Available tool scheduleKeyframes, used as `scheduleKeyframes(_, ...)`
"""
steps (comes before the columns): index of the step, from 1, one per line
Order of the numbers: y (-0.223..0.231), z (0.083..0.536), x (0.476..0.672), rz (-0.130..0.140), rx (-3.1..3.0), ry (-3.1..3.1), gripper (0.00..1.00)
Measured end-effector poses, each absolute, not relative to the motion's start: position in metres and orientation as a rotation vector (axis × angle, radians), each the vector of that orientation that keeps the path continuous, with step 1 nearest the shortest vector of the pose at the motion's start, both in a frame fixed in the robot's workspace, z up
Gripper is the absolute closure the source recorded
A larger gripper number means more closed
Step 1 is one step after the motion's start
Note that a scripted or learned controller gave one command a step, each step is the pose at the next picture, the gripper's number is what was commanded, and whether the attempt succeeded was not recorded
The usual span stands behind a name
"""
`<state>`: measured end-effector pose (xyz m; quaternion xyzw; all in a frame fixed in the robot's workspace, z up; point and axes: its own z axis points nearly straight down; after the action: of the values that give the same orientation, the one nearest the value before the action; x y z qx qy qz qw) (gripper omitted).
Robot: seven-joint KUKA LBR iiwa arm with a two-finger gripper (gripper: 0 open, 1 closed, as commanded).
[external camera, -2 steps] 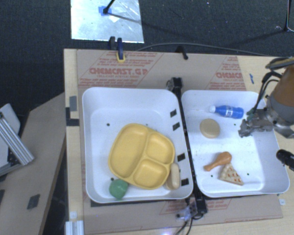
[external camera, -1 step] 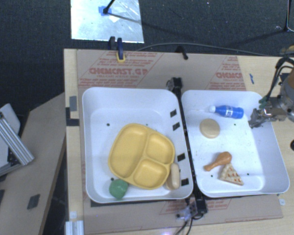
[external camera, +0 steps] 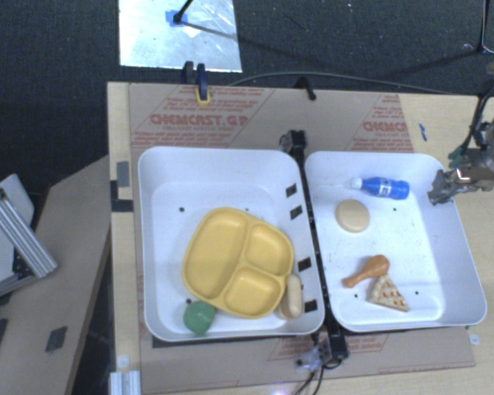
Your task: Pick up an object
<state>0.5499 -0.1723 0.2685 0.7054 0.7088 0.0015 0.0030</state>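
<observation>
Bench: pale board bearing 2 shallow white bins side by side, brown sheet with red lettering beneath.
Left bin (external camera: pixel 160 220): smooth white plastic, rounded corners; holds 3 items.
Yellow tray (external camera: pixel 239 262): glossy plastic, rounded outline, 3 compartments, set at a slant in the middle of the left bin.
Green piece (external camera: pixel 199 317): small, round, matte; at the tray's near-left edge, touching or just beside it.
Beige roll (external camera: pixel 292 295): oblong, smooth; against the tray's near-right edge, by the bin wall.
Right bin (external camera: pixel 445 253): same white plastic; holds 4 items.
Blue bottle (external camera: pixel 383 188): small cylinder with white cap, lying on its side near the far wall.
Tan disc (external camera: pixel 352 216): round, matte, bun-like; just below the bottle.
Drumstick (external camera: pixel 366 271): orange-brown, bulbous at one end, thin handle.
Pizza slice (external camera: pixel 388 294): triangular, speckled, just beside the drumstick.
Gripper (external camera: pixel 445 192): grey metal, at the far-right rim of the right bin, well apart from every item; nothing between the fingers; open or closed, cannot tell.
</observation>
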Motion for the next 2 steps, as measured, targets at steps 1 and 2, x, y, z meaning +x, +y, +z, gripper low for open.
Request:
scheduleKeyframes(1, -0.130, 0.262, 0.545, 0.003, 2.211, 2.230, 1.00)
scheduleKeyframes(2, -0.083, 0.265, 0.543, 0.003, 2.211, 2.231, 1.00)
